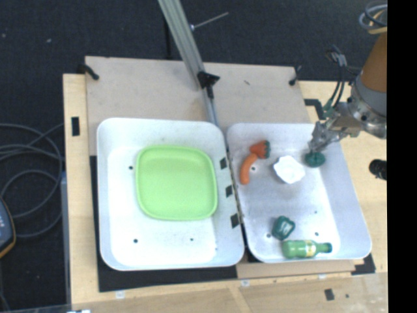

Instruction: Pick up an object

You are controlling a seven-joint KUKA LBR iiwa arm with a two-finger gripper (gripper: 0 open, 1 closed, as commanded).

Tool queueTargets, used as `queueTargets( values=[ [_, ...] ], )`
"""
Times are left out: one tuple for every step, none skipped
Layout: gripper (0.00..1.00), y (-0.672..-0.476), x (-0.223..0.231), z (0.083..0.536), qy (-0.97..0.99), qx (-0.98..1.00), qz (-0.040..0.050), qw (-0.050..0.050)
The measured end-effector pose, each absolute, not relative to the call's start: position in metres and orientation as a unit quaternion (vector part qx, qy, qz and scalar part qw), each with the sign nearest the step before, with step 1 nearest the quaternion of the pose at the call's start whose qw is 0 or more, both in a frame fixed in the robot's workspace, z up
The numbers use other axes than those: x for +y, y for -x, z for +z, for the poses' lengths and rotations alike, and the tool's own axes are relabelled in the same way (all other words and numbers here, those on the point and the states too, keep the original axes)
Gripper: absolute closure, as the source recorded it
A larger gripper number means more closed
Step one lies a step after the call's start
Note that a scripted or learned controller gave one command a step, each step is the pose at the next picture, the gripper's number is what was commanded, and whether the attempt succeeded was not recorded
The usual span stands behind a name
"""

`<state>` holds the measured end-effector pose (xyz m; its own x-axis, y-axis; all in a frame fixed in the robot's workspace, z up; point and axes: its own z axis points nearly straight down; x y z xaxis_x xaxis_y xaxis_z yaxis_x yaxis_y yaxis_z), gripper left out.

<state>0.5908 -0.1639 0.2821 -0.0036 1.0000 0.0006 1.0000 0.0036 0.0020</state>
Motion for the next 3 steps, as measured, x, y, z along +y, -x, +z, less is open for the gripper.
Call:
queueTargets(
  values=[
    [1.00,-0.593,-0.102,0.274,-0.706,0.709,0.0005,0.000],
    [1.00,-0.584,-0.048,0.274,-0.706,0.709,0.0006,0.000],
    [1.00,-0.578,0.010,0.262,-0.706,0.708,0.0003,0.000]
  ],
)
